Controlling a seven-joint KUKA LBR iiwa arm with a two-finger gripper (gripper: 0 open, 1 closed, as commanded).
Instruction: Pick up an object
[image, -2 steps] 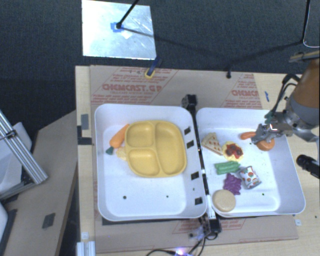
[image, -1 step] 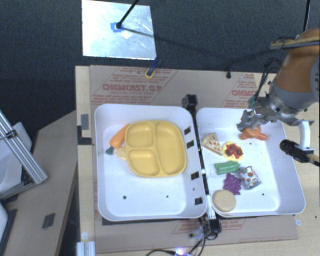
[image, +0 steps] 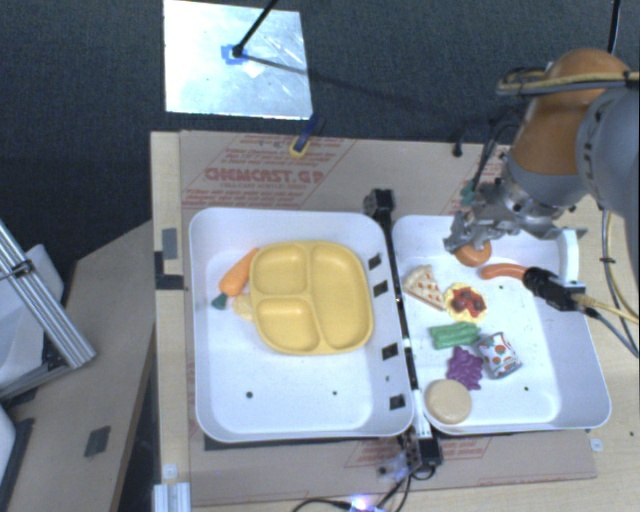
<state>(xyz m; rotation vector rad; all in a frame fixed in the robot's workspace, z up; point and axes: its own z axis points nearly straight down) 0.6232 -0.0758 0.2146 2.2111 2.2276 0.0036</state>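
Claw (image: 470, 238) of the grey arm hangs over the upper part of the right bin (image: 580, 395), directly above an orange round piece (image: 471, 254), perhaps touching it; nothing shows between the fingers, and I cannot tell whether they are spread or pressed together. Just to the right of that piece lies a sausage (image: 501, 270). Lower in the same bin sit a pizza slice (image: 424, 287), a small red and yellow food item (image: 466, 300), green beans (image: 454, 333), a bunch of purple grapes (image: 464, 365), a small printed carton (image: 498, 354) and a round tan bun (image: 448, 401) near the front edge. The left bin (image: 290, 410) holds a yellow divided plate (image: 310, 297), with a carrot (image: 237, 272) lying just beside the plate's left rim.
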